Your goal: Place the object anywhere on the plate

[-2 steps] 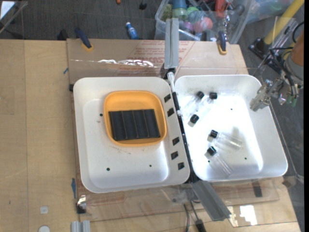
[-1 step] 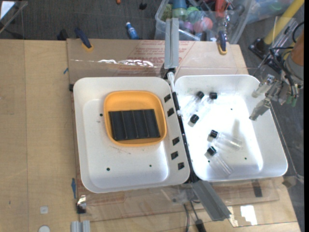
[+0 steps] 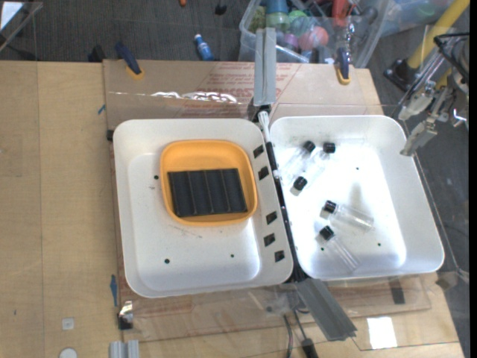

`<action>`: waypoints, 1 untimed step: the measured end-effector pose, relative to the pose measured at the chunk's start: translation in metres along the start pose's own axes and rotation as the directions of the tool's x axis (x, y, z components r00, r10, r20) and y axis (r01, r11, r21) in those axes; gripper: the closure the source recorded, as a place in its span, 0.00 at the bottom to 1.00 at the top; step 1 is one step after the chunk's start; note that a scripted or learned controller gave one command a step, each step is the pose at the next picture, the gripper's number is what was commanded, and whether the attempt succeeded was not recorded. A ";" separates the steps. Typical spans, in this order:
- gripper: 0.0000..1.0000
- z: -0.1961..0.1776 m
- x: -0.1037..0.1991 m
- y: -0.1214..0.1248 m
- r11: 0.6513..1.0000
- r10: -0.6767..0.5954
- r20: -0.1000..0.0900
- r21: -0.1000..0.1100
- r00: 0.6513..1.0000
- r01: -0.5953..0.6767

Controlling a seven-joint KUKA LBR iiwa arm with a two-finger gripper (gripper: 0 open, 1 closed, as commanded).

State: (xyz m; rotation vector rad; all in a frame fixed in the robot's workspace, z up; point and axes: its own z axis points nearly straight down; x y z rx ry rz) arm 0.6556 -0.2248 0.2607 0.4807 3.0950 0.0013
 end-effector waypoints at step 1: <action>1.00 -0.012 -0.002 0.001 1.000 0.003 0.009 -0.005 1.000 -0.003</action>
